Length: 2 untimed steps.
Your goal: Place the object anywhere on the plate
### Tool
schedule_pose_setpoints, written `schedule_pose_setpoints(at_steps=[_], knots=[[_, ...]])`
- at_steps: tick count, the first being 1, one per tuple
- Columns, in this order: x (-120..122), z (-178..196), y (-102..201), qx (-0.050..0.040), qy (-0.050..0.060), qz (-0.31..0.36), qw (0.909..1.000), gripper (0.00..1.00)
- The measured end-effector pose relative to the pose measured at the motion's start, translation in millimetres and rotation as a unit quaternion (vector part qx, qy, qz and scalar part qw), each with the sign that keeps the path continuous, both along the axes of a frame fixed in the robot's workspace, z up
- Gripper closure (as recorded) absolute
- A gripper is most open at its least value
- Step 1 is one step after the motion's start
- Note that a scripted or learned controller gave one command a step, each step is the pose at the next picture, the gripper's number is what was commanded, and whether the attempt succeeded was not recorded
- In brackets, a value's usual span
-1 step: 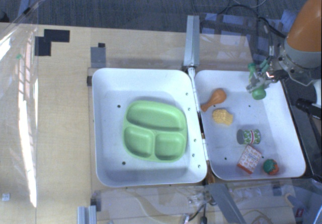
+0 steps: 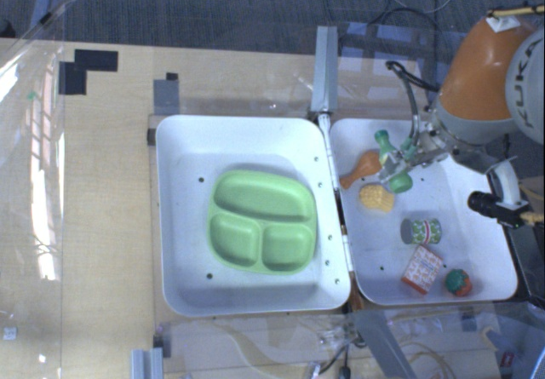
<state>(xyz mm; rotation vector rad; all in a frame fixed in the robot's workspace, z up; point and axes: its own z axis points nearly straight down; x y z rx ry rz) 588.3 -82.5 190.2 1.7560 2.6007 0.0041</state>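
The green plate (image 2: 261, 221) (three compartments) lay in the left bin (image 2: 183, 284). In the right bin (image 2: 502, 284), an orange drumstick-shaped toy (image 2: 362, 168) and a yellow corn piece (image 2: 375, 197) lay just left of and below the gripper (image 2: 405, 157), which hung over green toys (image 2: 393, 166); whether its fingers were open, shut or holding anything could not be told. Further right lay a small can (image 2: 421, 231), a red-and-white carton (image 2: 422, 270) and a red-and-green fruit (image 2: 459, 282), well apart from the gripper.

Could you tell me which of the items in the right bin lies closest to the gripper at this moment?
The small green bottle does: it lies right at the gripper, by the orange drumstick. The can, carton and red ball lie further down.
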Motion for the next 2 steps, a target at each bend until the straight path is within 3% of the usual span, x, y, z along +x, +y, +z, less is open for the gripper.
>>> schedule_pose_setpoints(at_steps=[1,2], knots=[[-13,-5,79,-0.0004,0.000,0.210,0.9777,1.00],[-19,-4,159,-0.0016,-0.002,0.480,0.8771,1.00]])
